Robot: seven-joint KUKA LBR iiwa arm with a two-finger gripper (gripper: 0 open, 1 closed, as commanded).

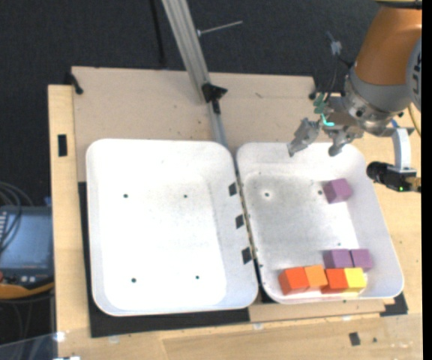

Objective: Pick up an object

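Note:
My gripper [319, 142] hangs over the far edge of the right bin [291, 223], its two fingers spread apart and nothing between them. A lone purple block [337, 190] lies in that bin, a little nearer and to the right of the gripper. Along the bin's near edge sits a cluster: a red-orange block [293, 280], an orange block [316, 277], another red-orange block [337, 279], a yellow block [355, 278] and two purple blocks [340, 259] [361, 259] just behind them.
The left bin [160, 223] lies beside the right one, with small black clips [240, 220] along the shared edge. A slanted metal pole [193, 51] rises behind the bins. A handheld control unit [13, 250] sits off the bench at left.

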